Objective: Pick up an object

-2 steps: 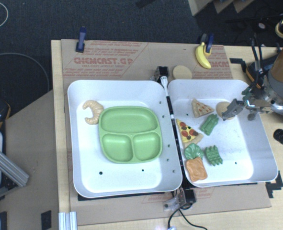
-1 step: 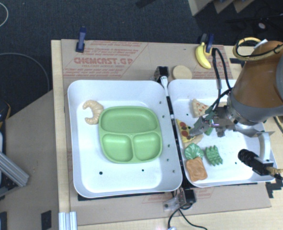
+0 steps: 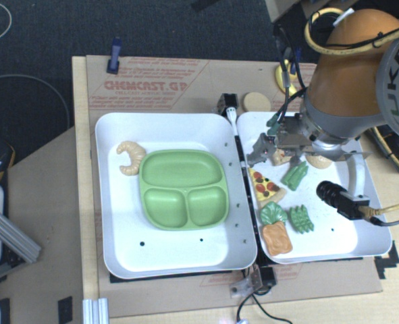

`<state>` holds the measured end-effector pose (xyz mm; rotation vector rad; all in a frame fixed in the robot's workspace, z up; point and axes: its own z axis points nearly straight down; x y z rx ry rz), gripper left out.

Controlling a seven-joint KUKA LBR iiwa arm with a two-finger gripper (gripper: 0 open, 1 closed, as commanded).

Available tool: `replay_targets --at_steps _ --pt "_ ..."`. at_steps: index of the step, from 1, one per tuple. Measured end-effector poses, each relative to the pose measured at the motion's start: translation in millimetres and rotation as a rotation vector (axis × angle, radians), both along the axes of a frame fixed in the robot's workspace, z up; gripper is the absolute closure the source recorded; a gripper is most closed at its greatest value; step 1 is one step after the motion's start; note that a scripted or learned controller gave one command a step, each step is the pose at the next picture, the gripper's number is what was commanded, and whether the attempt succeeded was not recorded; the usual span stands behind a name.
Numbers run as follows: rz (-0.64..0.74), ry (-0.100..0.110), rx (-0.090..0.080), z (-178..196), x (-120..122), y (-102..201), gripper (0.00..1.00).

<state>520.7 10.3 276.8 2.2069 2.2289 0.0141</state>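
Reaching in from 3 o'clock, the arm puts its pincer (image 3: 270,150) over the 10 o'clock corner of the right bin (image 3: 351,245), close to the wall it shares with the left bin (image 3: 118,245). From this slant you cannot tell whether the pincer is spread or pressed together. You also see nothing gripped in it. The likeliest target is the beige piece (image 3: 279,157) lying directly beneath it, partly hidden by the metalwork. Your main risk is crowding. The pizza slice (image 3: 265,186) sits just at 6 o'clock of the pincer and the green pickle (image 3: 295,176) just at 4 o'clock, so a closing grip could nudge either one or catch two things at once. The dividing wall at 9 o'clock is another hazard: a descent that drifts that way would likely strike the rim rather than the toy. A pale round piece (image 3: 318,159) at 3 o'clock lies half under the wrist and could be pushed aside. Further toward 6 o'clock, the pineapple (image 3: 276,233) and a green leafy piece (image 3: 300,219) lie near each other, apart from the pincer. In the left bin a green divided plate (image 3: 183,187) takes up the middle, with a croissant (image 3: 130,156) touching its 10 o'clock edge. Both are well apart from the arm. On the tabletop (image 3: 152,86), a tan disc (image 3: 256,102) rests just beyond the right bin at 12 o'clock.
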Motion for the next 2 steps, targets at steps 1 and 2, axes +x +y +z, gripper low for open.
replay_targets --at_steps 1,2 --pt "-0.009 0.007 -0.003 6 -1 -5 1.00" --pt "-0.005 -0.008 0.002 146 -41 30 1.00"
